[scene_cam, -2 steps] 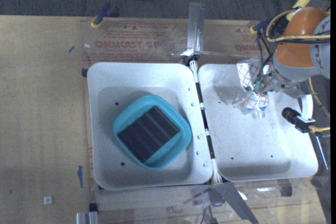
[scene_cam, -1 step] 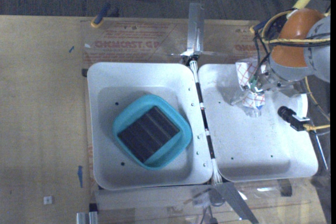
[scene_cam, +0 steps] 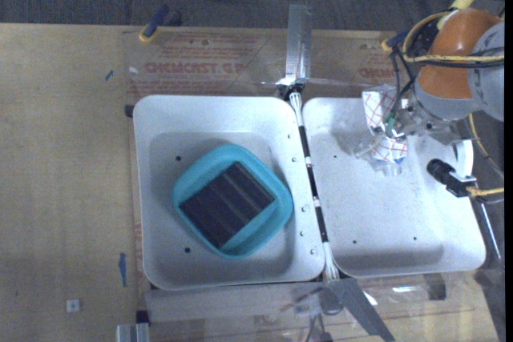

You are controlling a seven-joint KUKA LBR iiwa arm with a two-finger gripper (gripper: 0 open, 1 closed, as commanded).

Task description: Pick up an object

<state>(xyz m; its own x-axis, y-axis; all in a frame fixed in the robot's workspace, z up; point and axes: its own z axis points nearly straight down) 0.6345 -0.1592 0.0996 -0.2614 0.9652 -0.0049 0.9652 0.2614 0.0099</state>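
Observation:
A crumpled white packet with red checks and clear film [scene_cam: 383,142] is in the upper right part of the right bin [scene_cam: 393,244]. My gripper [scene_cam: 403,122] hangs right over it, below the arm's orange band [scene_cam: 461,44], and its tip is hidden among the packet's folds. Whether the packet is held or just lies under the gripper cannot be seen. A teal tub with a dark ribbed inside [scene_cam: 232,200] lies tilted in the middle of the left bin [scene_cam: 160,124], far from the gripper.
A black cylindrical part with a cable [scene_cam: 446,175] juts over the right bin's right edge. A metal divider with screws [scene_cam: 311,188] runs between the bins. A clamp bar [scene_cam: 297,44] stands behind them on the wooden bench.

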